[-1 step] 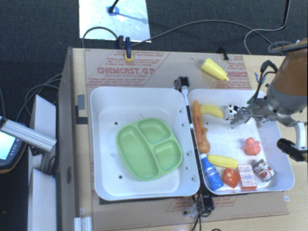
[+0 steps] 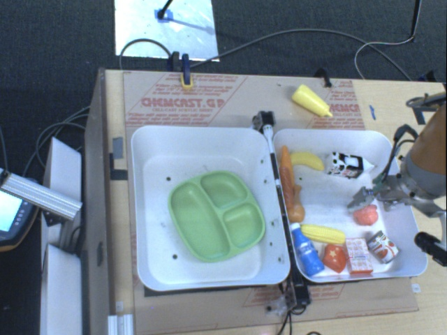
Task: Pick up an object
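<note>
One fixed camera watches me from above the bench (image 2: 230,93), tilted so it looks down at a slant on both white bins: the left bin (image 2: 150,187) sits mid-frame, the right bin (image 2: 387,145) toward the right edge. It stands far enough back to take in the dark floor (image 2: 56,33). My arm (image 2: 426,155) enters from its right.

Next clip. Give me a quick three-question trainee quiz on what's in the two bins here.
1. True or false: the green divided plate lies in the right bin.
2. Which item is nearest the gripper? A) blue bottle B) red ball C) carrot
3. What yellow thing lies on the bench outside both bins?

Key: 1 false, it is in the left bin; 2 B; 3 the yellow bottle.
</note>
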Robot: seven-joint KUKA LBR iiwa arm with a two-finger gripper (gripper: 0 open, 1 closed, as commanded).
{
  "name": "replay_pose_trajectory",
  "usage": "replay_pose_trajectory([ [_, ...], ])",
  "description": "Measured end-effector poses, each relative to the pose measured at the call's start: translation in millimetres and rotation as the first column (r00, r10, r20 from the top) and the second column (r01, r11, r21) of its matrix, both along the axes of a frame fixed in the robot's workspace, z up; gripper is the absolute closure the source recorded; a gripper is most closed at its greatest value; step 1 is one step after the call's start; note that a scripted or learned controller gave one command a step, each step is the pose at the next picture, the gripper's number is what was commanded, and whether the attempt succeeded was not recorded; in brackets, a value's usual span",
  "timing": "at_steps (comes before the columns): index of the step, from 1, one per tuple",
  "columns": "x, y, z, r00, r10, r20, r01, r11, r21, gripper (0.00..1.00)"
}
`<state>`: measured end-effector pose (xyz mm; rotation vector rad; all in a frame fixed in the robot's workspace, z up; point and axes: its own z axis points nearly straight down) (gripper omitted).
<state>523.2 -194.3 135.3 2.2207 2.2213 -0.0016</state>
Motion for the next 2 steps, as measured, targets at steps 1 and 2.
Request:
replay_pose_trajectory([
  [1, -6.6, -12.3, -50.9, 1.000, 0.001, 0.002, -0.001, 1.000, 0.000, 0.00],
  [2, -5.5, -12.6, -39.8, 1.000, 0.001, 0.005, -0.001, 1.000, 0.000, 1.00],
])
